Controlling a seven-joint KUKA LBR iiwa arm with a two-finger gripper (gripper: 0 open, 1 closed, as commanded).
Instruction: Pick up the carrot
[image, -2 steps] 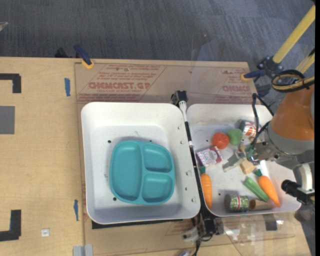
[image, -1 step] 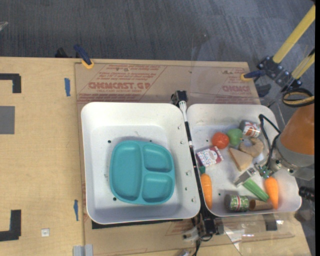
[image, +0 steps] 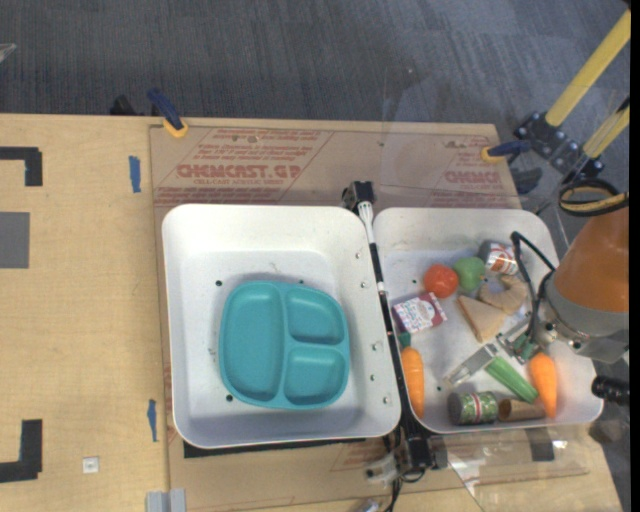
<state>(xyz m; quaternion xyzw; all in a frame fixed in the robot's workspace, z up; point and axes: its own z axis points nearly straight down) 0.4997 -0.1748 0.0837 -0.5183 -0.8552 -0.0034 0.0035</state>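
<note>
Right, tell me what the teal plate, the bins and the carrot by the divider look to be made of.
Teal plate: likely moulded plastic, matte, uniform colour with rounded compartment ridges. Left bin and right bin: probably thin formed plastic, smooth white with soft sheen. Carrot: apparently toy plastic, evenly bright orange and smooth.

In the right bin (image: 392, 300) you have little room: the carrot (image: 413, 378) lies against the left wall, and the can (image: 473, 406) is near.

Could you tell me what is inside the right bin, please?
The right bin holds two carrots, a tomato, a lime, a can and a purple packet; the arm covers the far corner.
</note>
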